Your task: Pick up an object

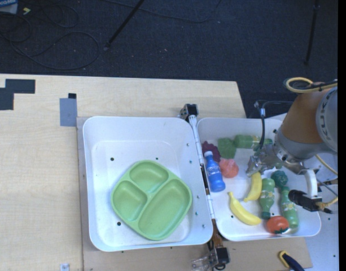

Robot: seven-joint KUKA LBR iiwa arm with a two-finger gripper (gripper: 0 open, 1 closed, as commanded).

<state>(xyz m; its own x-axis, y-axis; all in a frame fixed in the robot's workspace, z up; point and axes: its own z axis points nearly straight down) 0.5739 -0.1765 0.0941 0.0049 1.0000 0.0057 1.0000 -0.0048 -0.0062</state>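
progress: pretty early by the look of it, nothing lifted, every toy lying flat in the right bin (314, 228)
left to do: pretty much the whole pick, close on something and raise it
gripper (259, 164): down low in the right bin, near the top of a yellow banana (254, 186) and right of the pink toy (230, 168)
grip state: honestly can't tell, too small and blurry
candidates: blue bottle (214, 173), second banana (242, 210), green bottles (267, 196)
left bin (96, 179): just a green divided plate (152, 199)
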